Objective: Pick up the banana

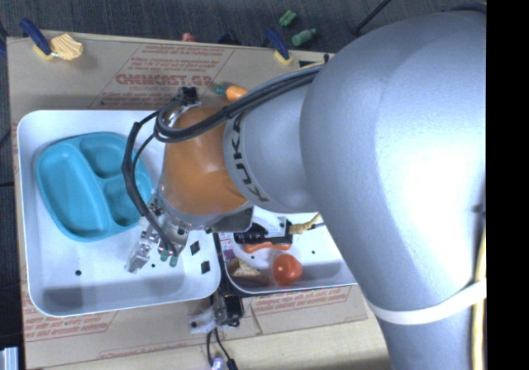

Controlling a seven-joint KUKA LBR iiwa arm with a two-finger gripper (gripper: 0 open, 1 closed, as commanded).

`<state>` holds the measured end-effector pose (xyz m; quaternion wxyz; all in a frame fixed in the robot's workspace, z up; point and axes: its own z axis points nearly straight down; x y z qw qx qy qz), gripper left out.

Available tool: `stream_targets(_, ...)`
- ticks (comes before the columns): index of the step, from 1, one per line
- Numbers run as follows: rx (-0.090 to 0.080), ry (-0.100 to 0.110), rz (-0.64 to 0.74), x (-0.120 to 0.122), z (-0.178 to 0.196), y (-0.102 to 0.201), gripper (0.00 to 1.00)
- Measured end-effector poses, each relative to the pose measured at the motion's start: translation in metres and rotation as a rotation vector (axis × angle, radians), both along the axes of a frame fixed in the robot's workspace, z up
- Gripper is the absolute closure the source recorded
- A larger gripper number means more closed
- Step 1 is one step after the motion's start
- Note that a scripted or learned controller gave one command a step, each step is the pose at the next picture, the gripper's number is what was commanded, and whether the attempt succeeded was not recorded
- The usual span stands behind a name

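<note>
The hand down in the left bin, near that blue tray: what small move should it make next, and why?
Probably lift up and swing toward the right bin. The hand hangs low in the left bin, beside the blue tray, with no banana near it. The food lies in the right bin: a tomato and other pieces, largely hidden under the arm. I cannot make out a banana.

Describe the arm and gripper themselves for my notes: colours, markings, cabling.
The arm has bulky, rounded grey housings and an orange band above the wrist, with dark KUKA lettering on the grey beside it. Black cables loop around the band. The gripper is small, metallic and silver-grey.
</note>
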<state>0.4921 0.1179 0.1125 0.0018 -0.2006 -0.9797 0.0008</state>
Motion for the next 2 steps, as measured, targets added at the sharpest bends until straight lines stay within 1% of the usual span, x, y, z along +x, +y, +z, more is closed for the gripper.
stream_targets(1,-0.001,0.001,0.003,0.000,0.010,0.000,1.00)
stream_targets(2,0.001,-0.005,-0.134,0.046,-0.019,0.055,1.00)
